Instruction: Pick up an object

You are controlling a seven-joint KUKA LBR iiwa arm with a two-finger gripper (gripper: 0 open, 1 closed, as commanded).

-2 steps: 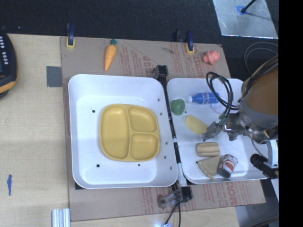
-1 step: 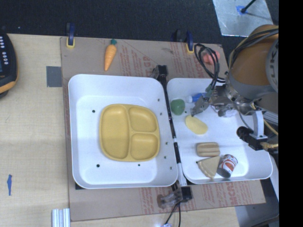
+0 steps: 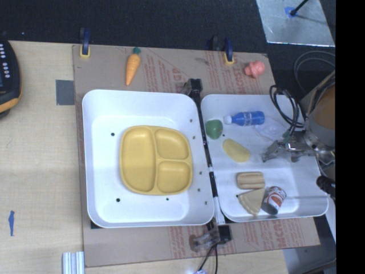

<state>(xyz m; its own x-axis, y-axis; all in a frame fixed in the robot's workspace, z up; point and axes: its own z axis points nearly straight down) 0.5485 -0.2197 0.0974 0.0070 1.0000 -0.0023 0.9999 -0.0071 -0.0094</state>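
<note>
From my station I see the tool (image 3: 274,151) low over the right bin (image 3: 302,210), near its right wall, with the arm (image 3: 322,116) coming in from the right edge. Its two dark fingers (image 3: 268,153) are spread apart and point left, with nothing between them, so it is released. The things I could pick lie in that right bin: a green ball (image 3: 214,129) at the upper left, a blue-labelled plastic bottle (image 3: 245,119) lying on its side just right of it, a pale yellow oval piece (image 3: 235,150) in the middle, a tan bread-like roll (image 3: 250,180) below that, then a beige wedge (image 3: 250,201) touching a small tipped can (image 3: 275,198) near the front wall. The yellow oval is the closest to the fingertips, but well clear of them. The left bin (image 3: 97,153) carries a yellow divided plate (image 3: 155,159). On the brown board behind the bins rest a toy carrot (image 3: 132,66) and a pink lump (image 3: 255,68).
</note>
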